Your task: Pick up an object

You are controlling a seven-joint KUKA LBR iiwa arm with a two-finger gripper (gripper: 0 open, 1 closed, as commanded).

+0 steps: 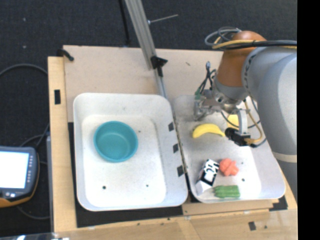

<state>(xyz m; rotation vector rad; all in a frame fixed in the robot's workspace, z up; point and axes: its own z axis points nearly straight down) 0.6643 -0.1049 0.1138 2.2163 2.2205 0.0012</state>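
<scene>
overhead slanted view of a bench (115, 66) carrying two shallow white bins side by side; the left bin (85, 109) holds a teal bowl (116, 141) sitting upright near its left-centre, well apart from every other item; the right bin (270, 176) holds all the candidates for pick-up, scattered loosely so that each can be approached alone; a yellow banana (208, 130) lies on its side toward the bin's far-left part, curve upward in the picture; near the front edge lie an orange-red lumpy toy (229, 167), a black-and-white patterned block (209, 171) tilted against the bin floor, and a green ridged piece (226, 192) along the front wall; the arm's orange band (233, 69) leans over the far edge of the right bin, placing the gripper (204, 107) low at the far-left corner, just beyond the banana and apart from it; nothing is seen between its tips, and whether the pincer is wide or narrow cannot be told, since cabling and shadow blur it; judged from this pose, the banana is the nearest target and no object is yet lifted.
</scene>
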